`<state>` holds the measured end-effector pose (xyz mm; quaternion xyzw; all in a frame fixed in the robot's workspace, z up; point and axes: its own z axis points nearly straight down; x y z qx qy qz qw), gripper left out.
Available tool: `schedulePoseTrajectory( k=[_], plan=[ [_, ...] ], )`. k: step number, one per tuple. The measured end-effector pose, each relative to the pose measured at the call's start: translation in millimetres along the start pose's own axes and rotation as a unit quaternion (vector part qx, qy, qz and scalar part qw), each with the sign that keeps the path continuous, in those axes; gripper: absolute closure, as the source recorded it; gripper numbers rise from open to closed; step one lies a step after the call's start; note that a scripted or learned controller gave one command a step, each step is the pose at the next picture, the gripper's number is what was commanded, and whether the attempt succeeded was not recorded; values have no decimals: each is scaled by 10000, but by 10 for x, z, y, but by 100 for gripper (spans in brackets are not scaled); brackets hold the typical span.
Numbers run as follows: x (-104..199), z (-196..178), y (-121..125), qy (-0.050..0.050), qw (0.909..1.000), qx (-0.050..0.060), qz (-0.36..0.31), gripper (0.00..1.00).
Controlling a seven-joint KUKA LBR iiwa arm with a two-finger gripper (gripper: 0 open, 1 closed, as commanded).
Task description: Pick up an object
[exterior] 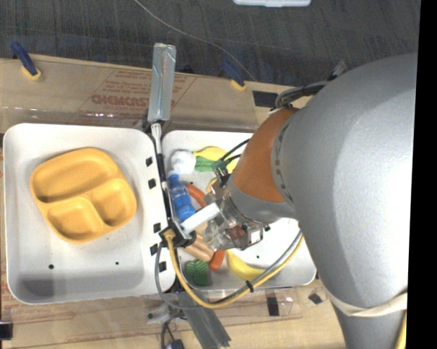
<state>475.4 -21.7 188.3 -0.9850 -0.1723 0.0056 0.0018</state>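
Observation:
My gripper [210, 238] hangs low over the right bin [295, 271], its body covering the bin's middle. Around it lie several small items: a blue bottle [180, 197] with a white cap, an orange carrot-like piece [195, 194], a yellow banana [242, 265], a green piece [197, 271], and an orange piece [216, 260]. A yellow and green item [208, 158] lies at the bin's far end. The arm's wrist hides the fingertips and whatever sits under them.
The left bin [14, 219] holds a yellow divided tray [82, 193]. A grey metal bar [162, 81] stands at the far edge between the bins. A yellow cable [198, 298] loops past the right bin's near edge. The large grey arm covers the right side.

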Motion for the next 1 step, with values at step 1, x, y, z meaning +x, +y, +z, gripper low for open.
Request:
schedulePoseTrajectory(
  k=[1],
  plan=[
    [343,-9,752,13,9996,-14,-276,100]
  ],
)
